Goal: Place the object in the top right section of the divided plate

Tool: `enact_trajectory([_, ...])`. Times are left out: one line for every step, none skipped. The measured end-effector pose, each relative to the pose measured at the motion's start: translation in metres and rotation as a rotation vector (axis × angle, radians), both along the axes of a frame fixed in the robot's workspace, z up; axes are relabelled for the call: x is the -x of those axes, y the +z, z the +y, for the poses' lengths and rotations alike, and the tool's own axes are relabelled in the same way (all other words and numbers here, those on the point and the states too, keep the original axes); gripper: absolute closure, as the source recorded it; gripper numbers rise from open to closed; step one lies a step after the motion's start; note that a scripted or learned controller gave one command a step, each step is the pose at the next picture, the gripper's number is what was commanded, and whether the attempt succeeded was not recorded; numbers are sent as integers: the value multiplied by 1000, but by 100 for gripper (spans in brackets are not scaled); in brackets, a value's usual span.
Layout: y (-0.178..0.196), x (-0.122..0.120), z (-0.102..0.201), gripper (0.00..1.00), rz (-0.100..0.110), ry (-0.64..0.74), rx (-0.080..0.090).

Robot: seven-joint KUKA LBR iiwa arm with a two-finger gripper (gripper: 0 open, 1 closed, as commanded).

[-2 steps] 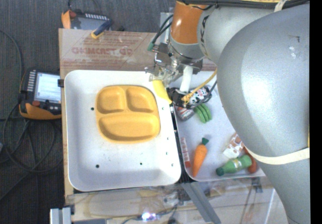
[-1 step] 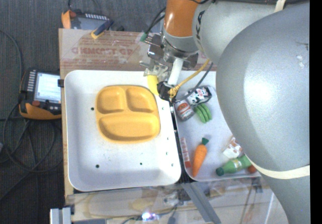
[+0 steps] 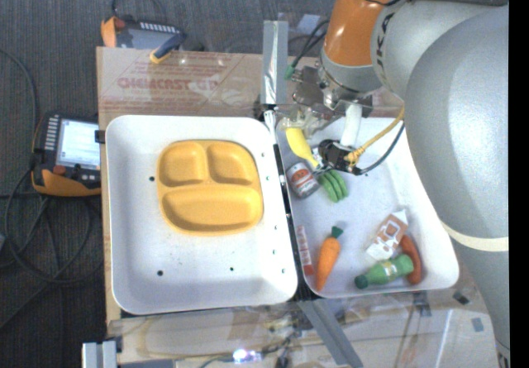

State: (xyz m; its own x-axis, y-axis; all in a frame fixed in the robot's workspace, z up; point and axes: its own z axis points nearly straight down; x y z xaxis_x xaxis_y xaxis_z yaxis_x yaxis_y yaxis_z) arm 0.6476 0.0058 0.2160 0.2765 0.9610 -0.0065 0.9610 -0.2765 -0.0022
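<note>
Camera view: bench [image 3: 190, 77] on dark carpet | divided plate [image 3: 211, 186] central in left bin [image 3: 132, 275] | gripper [image 3: 318, 139] at right bin's [image 3: 438, 263] top-left corner over banana [image 3: 295, 143], grip unclear | carrot [image 3: 327, 255] near bottom edge

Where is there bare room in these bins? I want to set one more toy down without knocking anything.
Free: the left white bin's floor all round the yellow divided plate, widest below it. In the right white bin, the bare middle between the orange toy carrot and the small carton. Crowded: its upper left, where the gripper, yellow banana and metal can cluster.
</note>
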Motion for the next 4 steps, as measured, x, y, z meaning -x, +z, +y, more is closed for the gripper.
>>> enact_trajectory([-34,-18,54,100,0,-64,-2])
enact_trajectory([5,-20,40,100,-1,-214,-1])
enact_trajectory([28,15,65,100,0,-464,-1])
enact_trajectory([60,20,47,100,-1,-499,-2])
